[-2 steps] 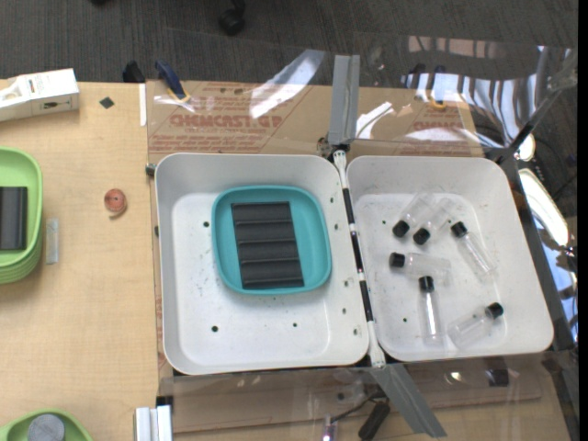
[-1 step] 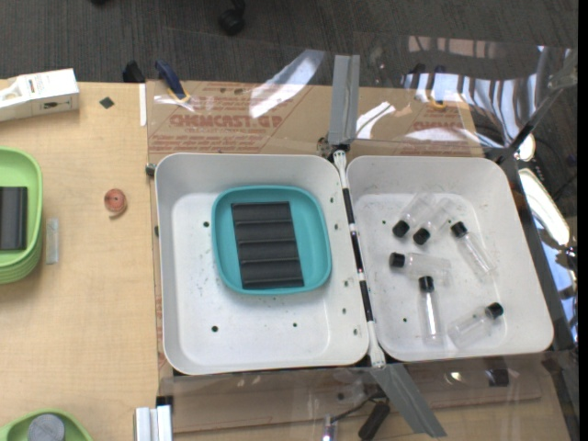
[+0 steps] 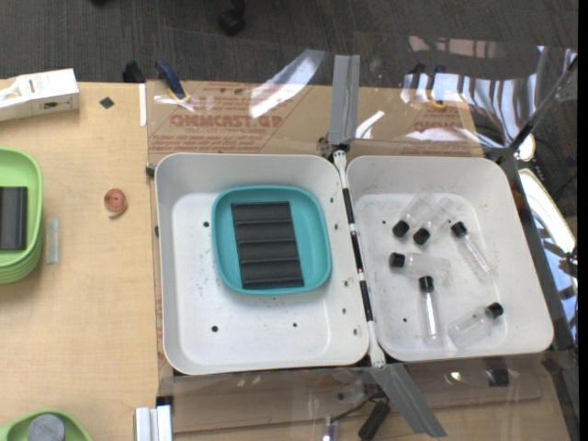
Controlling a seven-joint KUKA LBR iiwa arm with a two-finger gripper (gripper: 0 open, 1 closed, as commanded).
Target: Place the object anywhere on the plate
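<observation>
A teal square plate [image 3: 315, 246] lies in the left white bin [image 3: 184, 274]. On it rests a black ribbed block [image 3: 266, 243] that covers most of its middle. The right white bin [image 3: 514, 246] holds several small clear vials with black caps, such as one [image 3: 428, 303] near the middle, one [image 3: 469, 247] further right and one [image 3: 478, 320] near the front right corner.
A green stacked tray [image 3: 28, 246] sits at the left edge of the wooden bench, with a small pink disc [image 3: 114, 200] beside it. A white box [image 3: 37, 92] lies at the back left. A grey divider bar [image 3: 344, 99] stands behind the bins.
</observation>
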